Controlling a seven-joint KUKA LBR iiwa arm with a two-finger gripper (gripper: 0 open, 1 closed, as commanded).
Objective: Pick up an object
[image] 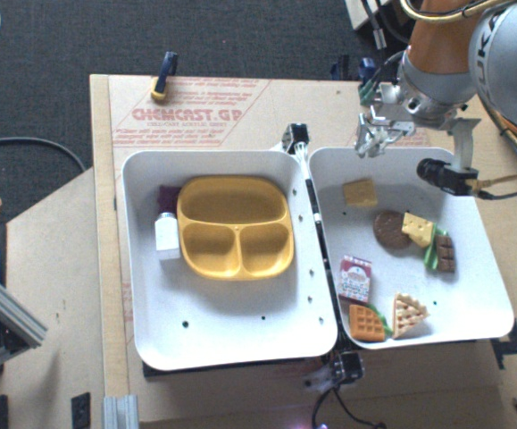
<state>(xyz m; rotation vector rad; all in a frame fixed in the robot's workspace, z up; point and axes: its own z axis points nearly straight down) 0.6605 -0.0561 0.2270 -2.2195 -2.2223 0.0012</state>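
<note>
Above the right bin's (499,284) far rim, the gripper (376,141) is hovering — finger state indeterminable — tan square (360,191) lying below.

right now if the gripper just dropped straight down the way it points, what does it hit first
Probably bare bin floor. The gripper hangs over the far rim of the right bin, near its left corner. The tan square cracker lies nearest, a little toward the camera. Depth is hard to judge from this slanted view.

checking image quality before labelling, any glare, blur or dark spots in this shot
Camera view: light is even, the yellow tray and the food in the right bin are sharp; the hand is slightly soft; the white bin floors look bright, with soft shadows along their walls; the dark floor at the top loses detail.
</note>
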